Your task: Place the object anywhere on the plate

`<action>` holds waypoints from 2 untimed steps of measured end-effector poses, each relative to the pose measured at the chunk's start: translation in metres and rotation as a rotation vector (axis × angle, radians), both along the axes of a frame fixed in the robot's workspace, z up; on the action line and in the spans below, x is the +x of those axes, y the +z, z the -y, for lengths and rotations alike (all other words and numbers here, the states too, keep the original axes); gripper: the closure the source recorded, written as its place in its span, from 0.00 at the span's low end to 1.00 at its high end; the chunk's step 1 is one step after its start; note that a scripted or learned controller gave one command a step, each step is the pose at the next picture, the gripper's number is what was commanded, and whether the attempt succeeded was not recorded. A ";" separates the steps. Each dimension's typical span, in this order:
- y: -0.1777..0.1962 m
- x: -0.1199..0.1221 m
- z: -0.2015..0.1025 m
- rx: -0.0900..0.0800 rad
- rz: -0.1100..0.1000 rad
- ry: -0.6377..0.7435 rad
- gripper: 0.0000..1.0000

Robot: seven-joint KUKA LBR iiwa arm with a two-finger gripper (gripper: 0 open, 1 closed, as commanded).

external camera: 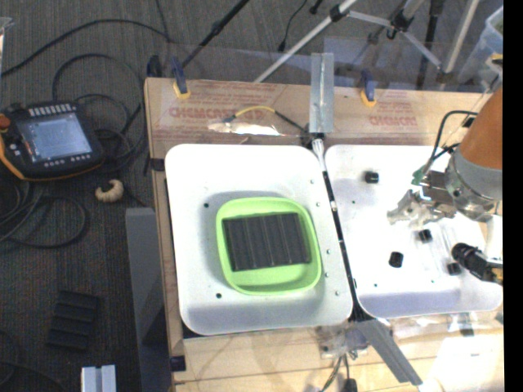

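Before you, the gripper (411,208) hangs over the right bin (368,292) among small black pieces (395,259), while a green plate (266,282) sits in the left bin (192,219).

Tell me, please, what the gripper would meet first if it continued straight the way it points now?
The gripper points leftward and down over the right bin. It would probably meet that bin's white floor first, short of the green plate in the left bin; depth is unclear.

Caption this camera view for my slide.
Gripper over the right bin among small black objects; green plate in left bin.
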State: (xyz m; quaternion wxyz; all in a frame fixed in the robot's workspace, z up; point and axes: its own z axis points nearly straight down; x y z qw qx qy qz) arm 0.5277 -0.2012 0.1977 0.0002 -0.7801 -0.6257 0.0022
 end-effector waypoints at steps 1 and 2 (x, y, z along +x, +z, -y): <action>-0.012 -0.030 -0.045 0.003 0.000 0.183 1.00; -0.012 -0.030 -0.045 0.004 0.000 0.183 0.00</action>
